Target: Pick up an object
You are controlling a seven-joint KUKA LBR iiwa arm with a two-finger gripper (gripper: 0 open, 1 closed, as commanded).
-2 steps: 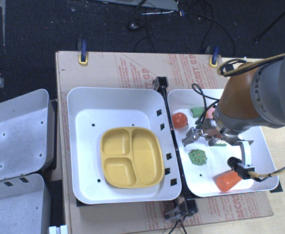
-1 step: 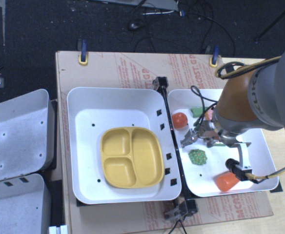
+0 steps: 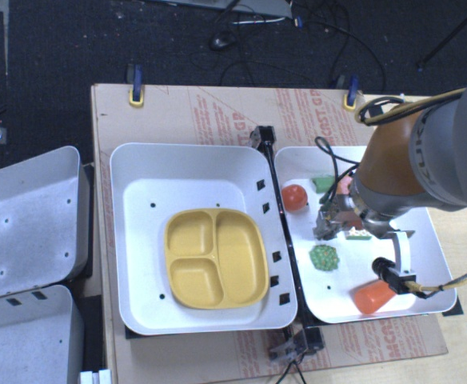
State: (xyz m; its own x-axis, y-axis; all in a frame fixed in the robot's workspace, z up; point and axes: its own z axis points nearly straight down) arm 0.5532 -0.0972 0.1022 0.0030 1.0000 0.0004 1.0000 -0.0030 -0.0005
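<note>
The end effector (image 3: 329,224) sits low in the right bin (image 3: 437,238), its fingertips masked by the wrist; grip state cannot be told. Small items behind it are partly hidden. Visible objects: red ball (image 3: 295,197) far left, green lump (image 3: 324,257) just near the end effector, orange block (image 3: 373,297) near right. The left bin (image 3: 129,214) holds a yellow divided tray (image 3: 216,257).

White bins (image 3: 129,214), yellow divided tray (image 3: 216,257), red ball (image 3: 295,197), green speckled ball (image 3: 324,257), orange-red block (image 3: 373,297), grey arm (image 3: 449,146) w/ orange band (image 3: 385,162).
</note>
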